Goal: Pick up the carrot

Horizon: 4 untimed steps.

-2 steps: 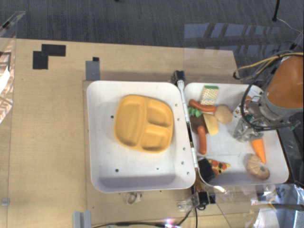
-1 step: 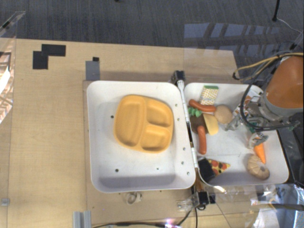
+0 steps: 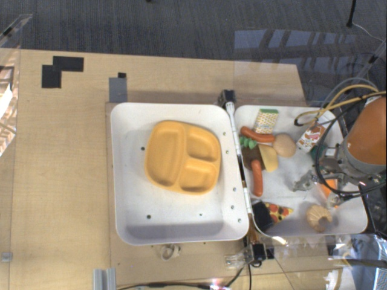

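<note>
Fingers (image 3: 301, 184) of the gripper (image 3: 318, 191) look spread apart in the camera view. One grey tip points toward the middle of the right bin (image 3: 357, 225) and the other lies nearer the arm (image 3: 366, 141). Between them shows a small orange patch, which I take to be the carrot (image 3: 325, 190). It lies on the bin floor near the right side, mostly covered by the wrist and its cables. The tips sit on either side of it rather than pinching it, so I would not call it held. The stance suits a grasp about to close.

The other toy food lies well apart on the left half of that bin, which gives the gripper room. There are two red sausages (image 3: 257, 177), a pale egg (image 3: 284, 145), a small printed box (image 3: 266, 121) and a carton (image 3: 309, 138). A pizza slice (image 3: 278, 211) and a beige muffin (image 3: 318, 216) lie nearer the front, and the muffin is close enough to be nudged.

The left bin (image 3: 133, 222) holds a yellow divided tray (image 3: 181, 156), tilted a little and out of the way. Both bins rest side by side on the desk (image 3: 60, 180).
</note>
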{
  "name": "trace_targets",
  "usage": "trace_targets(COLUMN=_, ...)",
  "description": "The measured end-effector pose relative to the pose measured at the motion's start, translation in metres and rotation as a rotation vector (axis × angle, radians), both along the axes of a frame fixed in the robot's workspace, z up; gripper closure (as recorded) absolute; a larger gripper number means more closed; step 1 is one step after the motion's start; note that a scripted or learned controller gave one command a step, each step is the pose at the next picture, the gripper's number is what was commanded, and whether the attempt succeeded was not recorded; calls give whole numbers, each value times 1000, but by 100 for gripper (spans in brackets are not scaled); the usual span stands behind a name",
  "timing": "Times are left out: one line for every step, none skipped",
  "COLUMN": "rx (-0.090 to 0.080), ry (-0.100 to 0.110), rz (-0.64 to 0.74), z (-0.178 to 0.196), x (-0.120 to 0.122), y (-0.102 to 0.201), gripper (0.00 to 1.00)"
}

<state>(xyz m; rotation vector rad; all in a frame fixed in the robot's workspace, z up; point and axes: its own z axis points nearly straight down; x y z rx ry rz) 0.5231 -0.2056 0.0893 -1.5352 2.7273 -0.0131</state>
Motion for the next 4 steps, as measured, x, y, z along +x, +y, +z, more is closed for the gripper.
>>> trace_targets(rx=-5, ry=-3, rz=317, z=0, x=-30, y=0, gripper=0)
trace_targets(rx=-12, ry=-3, rz=195, z=2, x=-25, y=106, gripper=0)
trace_targets(rx=-10, ry=0, rz=501, z=0, x=-23, y=6, gripper=0)
trace_targets(rx=-4, ry=-2, rz=189, z=0, x=-30, y=-1, gripper=0)
